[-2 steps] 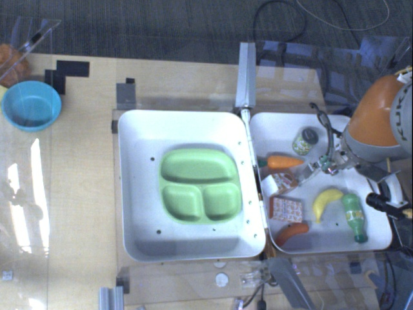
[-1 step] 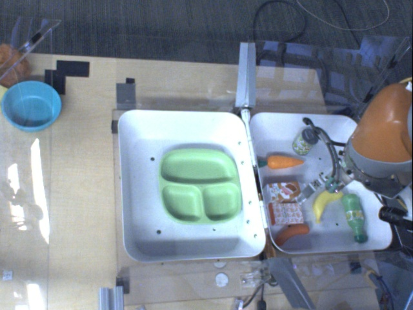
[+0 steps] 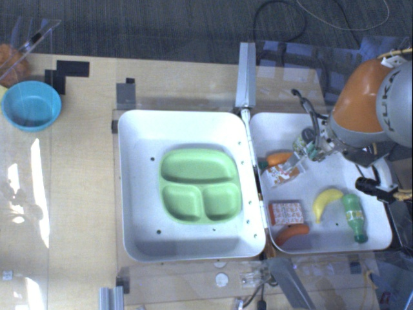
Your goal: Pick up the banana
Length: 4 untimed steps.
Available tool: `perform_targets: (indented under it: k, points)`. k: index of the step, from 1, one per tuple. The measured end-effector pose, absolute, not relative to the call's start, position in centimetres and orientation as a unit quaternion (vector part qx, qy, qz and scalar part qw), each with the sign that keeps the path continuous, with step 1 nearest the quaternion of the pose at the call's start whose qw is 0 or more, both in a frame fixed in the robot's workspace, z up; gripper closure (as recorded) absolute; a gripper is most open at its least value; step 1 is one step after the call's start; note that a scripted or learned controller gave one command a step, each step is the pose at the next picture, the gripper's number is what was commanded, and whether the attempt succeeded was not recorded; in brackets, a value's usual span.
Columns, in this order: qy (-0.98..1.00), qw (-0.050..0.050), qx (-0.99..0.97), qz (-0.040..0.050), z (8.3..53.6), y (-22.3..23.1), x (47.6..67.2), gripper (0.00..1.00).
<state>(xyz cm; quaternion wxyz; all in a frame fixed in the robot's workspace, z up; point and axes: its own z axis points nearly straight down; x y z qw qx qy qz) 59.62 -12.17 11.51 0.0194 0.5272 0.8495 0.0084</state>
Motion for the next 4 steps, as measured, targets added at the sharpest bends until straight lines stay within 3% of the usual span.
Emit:
perform_targets:
  k: [1,2,3,4]
  points:
    - [0.876,0.004,0.481,0.0014,13.6,-15.1,55.4,0.00]
    - [0.894,0.003,0.447,0.0012,14.5,-14.1,48.9,0.00]
    - [0.878,0.008,0.478,0.0038,9.0,-9.8,54.0,0.00]
    - [0.762,0.004,0.647,0.0017,17.7,-14.1,57.6,0.00]
